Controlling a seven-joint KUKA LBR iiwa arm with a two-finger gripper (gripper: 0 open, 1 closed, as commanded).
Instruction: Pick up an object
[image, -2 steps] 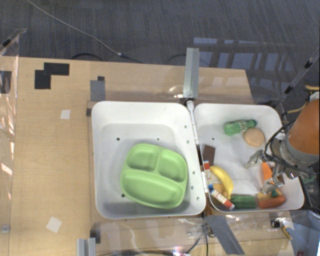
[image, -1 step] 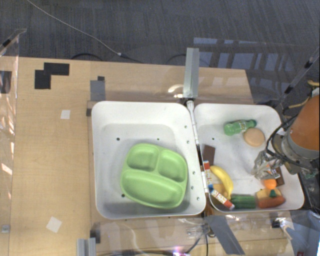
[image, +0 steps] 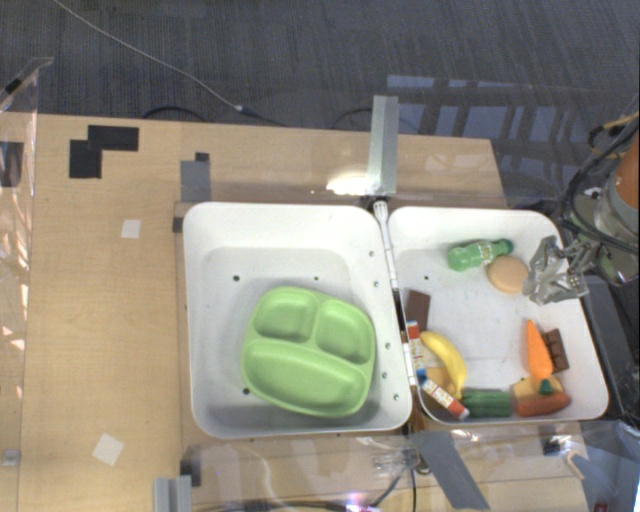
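Observation:
My gripper (image: 556, 277) hangs over the right edge of the right bin (image: 470, 225), just right of a tan egg-shaped piece (image: 508, 273). Nothing shows between its metal fingers. A green bottle (image: 478, 254) lies at the bin's back, touching the tan piece. Lower down are a banana (image: 446, 361), a brown block (image: 417, 313), an orange carrot (image: 538, 350), a dark brown bar (image: 556, 350), a green cucumber (image: 486, 402) and an orange-brown piece (image: 542, 399). A small colourful marker-like item (image: 441, 392) lies by the banana.
The left bin (image: 215, 300) holds a green divided plate (image: 309, 350). A metal post (image: 383, 145) stands behind the seam between the bins. Cables and the arm's body crowd the right edge.

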